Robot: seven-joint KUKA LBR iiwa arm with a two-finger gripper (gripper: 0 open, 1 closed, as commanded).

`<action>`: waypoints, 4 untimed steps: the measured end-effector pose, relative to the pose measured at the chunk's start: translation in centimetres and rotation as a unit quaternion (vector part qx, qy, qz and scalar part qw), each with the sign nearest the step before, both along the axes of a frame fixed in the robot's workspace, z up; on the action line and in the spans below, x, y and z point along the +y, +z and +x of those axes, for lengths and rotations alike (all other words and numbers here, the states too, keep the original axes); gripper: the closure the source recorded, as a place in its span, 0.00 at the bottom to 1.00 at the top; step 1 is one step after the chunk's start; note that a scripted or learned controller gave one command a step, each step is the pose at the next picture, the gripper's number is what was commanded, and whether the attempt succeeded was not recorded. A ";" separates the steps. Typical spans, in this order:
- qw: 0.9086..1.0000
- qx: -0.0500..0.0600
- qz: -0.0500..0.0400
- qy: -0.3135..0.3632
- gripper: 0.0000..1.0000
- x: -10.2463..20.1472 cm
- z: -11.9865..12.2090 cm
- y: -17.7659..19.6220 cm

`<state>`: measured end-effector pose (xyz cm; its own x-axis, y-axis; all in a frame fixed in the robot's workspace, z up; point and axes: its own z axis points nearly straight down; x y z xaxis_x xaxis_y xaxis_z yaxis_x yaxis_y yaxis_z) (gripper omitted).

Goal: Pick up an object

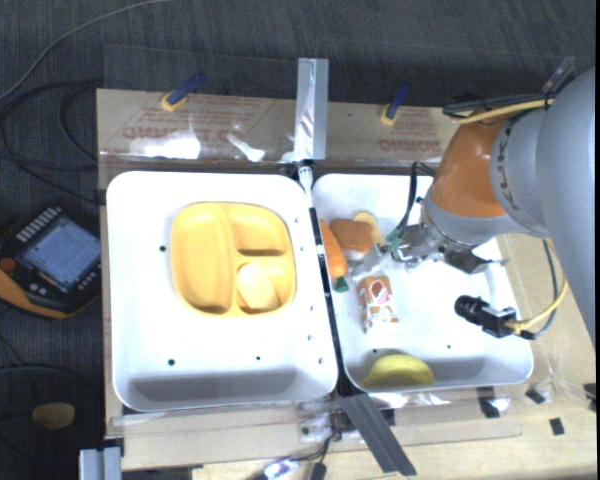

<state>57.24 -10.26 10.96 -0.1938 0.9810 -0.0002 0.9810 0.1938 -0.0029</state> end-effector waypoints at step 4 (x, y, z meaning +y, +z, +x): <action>0.991 -0.009 0.000 0.133 1.00 -0.1 -3.9 -0.9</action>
